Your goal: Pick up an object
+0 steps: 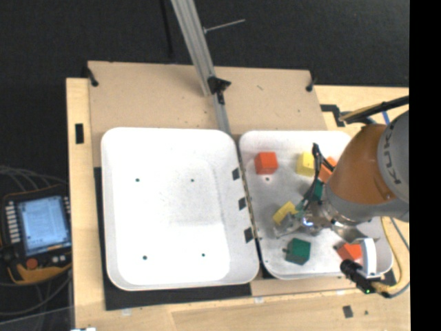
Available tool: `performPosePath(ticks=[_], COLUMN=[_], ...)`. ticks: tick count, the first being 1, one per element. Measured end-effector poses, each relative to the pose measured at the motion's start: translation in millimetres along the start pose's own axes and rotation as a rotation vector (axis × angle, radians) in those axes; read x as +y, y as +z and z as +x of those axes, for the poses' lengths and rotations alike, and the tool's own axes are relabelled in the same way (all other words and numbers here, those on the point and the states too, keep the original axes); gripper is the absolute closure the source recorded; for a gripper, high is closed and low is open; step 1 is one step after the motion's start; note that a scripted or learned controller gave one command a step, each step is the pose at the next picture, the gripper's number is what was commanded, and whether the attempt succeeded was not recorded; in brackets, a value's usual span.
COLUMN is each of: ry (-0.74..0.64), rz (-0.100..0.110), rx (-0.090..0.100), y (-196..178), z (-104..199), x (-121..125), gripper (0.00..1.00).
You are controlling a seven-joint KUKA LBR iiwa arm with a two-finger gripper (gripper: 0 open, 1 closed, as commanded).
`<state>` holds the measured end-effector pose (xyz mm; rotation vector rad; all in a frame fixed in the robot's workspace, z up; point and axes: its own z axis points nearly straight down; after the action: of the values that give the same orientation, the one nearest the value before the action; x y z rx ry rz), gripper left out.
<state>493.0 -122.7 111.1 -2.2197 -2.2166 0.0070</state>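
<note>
- While the grey arm with its orange band [358, 174] reaches in from the right, we see its two-finger gripper [302, 221] low over the middle of the right shallow white bin [275, 271].
- We cannot tell how the gripper is set, since the wrist covers much of it and the metal parts blur together.
- We see a small yellow block [283, 213] lying tilted just beside the gripper, on its left; whether the two touch is unclear.
- We find a dark green block [298, 251] just below the gripper, near the bin's front wall.
- We note an orange-red cube [267, 163] towards the back left of the same bin, well apart from the gripper.
- We see a second yellow block [306, 163] near the back, close to the arm's edge.
- We spot a red-orange block [351, 251] at the front right, partly under the arm.
- We see the left shallow white bin [172, 205] beside it, the two bins meeting along their inner walls.
- We notice a handheld control pendant with a lit screen [38, 226] lying off the bench at the far left.
</note>
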Motion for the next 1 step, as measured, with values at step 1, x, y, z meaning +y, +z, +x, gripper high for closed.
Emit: performPosePath(ticks=[1], ry=[0.001], rz=[-0.007], rx=[-0.002], y=[13.7], z=[-1.9], x=[0.6], gripper=[0.0])
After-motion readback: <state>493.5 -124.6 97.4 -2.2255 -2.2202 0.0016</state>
